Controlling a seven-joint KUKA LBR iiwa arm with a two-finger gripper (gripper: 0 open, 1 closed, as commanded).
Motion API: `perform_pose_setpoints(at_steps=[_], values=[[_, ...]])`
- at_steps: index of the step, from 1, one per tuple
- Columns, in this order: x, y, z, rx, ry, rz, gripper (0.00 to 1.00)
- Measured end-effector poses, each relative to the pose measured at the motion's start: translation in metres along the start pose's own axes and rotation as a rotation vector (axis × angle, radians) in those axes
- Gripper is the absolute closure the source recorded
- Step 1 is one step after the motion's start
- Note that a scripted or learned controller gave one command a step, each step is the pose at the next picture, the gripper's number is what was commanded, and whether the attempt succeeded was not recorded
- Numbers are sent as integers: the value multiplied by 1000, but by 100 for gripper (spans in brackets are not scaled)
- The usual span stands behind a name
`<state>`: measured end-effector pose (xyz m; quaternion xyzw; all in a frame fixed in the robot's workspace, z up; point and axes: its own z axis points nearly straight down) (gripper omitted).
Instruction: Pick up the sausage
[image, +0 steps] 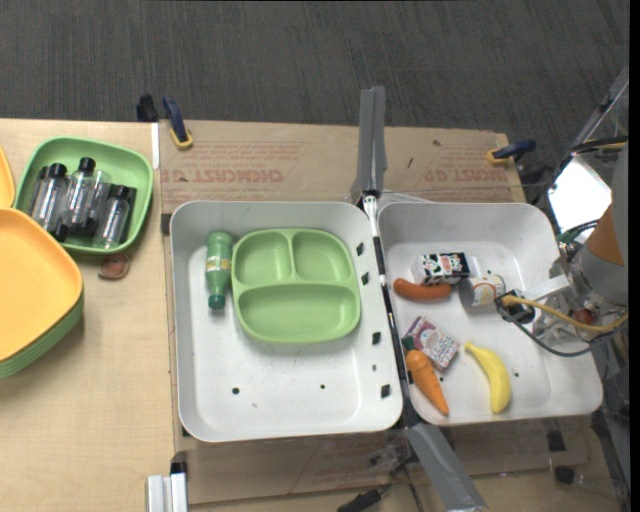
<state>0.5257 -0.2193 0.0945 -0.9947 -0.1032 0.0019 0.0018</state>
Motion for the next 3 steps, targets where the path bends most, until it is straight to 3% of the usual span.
perform_pose_setpoints(at_steps=[1,2,3], values=[[75,-28,-78,-4,-2,-281,100],[126,-36,3,-4,0,-23,100],[52,-20,3,-2,-1,7,100]])
